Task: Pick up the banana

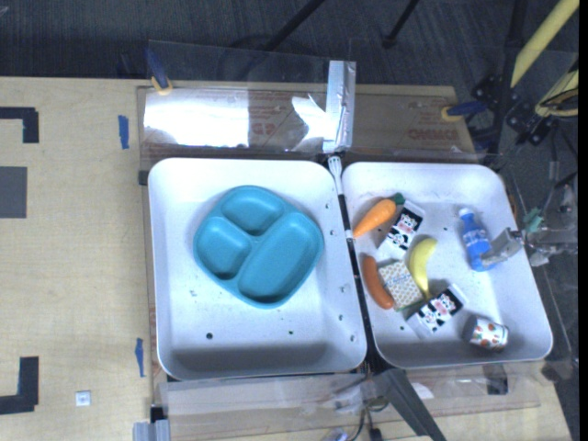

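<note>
Dark carpet floor (230, 7) behind pale wooden bench (64, 246).

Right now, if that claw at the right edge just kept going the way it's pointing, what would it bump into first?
Probably the blue bottle: the gripper points left across the right bin and the bottle lies just beyond it. The banana sits farther along. Height is unclear, so it might pass above.

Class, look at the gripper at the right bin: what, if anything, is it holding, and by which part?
Nothing is held. The gripper sits at the right bin's right edge beside the blue bottle. The banana lies apart from it, untouched, among the other items.
</note>
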